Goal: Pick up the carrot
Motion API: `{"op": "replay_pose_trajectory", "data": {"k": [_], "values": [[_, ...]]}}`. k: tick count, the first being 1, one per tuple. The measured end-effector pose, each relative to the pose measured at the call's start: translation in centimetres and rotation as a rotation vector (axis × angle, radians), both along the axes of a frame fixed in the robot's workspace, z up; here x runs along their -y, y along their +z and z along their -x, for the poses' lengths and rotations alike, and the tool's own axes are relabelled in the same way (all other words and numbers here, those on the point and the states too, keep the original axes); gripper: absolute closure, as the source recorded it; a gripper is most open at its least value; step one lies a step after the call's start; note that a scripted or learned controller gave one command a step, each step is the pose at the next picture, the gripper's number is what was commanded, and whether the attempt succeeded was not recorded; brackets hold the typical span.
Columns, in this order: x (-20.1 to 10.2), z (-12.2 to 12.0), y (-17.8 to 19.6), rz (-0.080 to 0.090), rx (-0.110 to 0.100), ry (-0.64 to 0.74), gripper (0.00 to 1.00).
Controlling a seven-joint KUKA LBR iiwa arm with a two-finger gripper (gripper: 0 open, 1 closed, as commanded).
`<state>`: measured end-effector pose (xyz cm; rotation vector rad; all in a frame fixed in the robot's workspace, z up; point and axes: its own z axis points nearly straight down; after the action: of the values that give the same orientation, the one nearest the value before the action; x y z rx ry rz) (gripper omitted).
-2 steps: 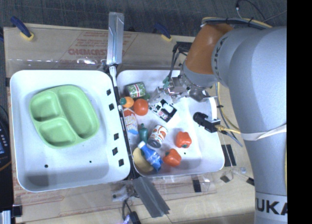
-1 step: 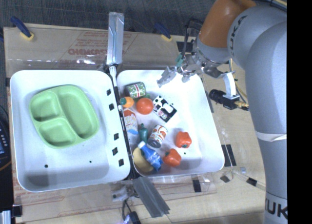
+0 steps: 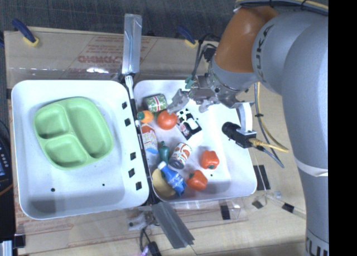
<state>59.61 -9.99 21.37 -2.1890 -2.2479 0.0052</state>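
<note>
- Looking down from the camera view, I am reaching my grey arm (image 3: pixel 295 82) in from the right, its orange band (image 3: pixel 242 40) sitting above the wrist.
- My gripper (image 3: pixel 187 100) is hovering over the upper part of the right bin (image 3: pixel 242 168), and I am holding nothing between the fingers; they are standing apart with open space between them.
- The carrot (image 3: pixel 144 117) is lying at the right bin's left wall, just left of a red tomato (image 3: pixel 166 120) and below a green-labelled can (image 3: pixel 155 103).
- A black and white packet (image 3: pixel 188 124) is lying just below my gripper.
- Further down the bin, a small can (image 3: pixel 179 155), two red peppers (image 3: pixel 208 159), a blue bottle (image 3: pixel 172 176) and a banana (image 3: pixel 160 187) are crowding together.
- The left bin (image 3: pixel 33 193) is holding a green divided plate (image 3: pixel 71 131), well apart from my gripper.
</note>
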Motion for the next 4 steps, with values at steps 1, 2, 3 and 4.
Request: {"op": "replay_pose_trajectory", "data": {"k": [1, 2, 3, 4], "values": [[-0.4, 5.3, -5.8, 0.000, 0.000, 0.038, 0.00], [6.6, 3.3, 1.9, 0.001, 0.005, 0.050, 0.00], [4.2, 8.3, -2.8, 0.000, 0.000, -0.131, 0.00], [4.2, 8.3, -2.8, 0.000, 0.001, -0.131, 0.00]]}}
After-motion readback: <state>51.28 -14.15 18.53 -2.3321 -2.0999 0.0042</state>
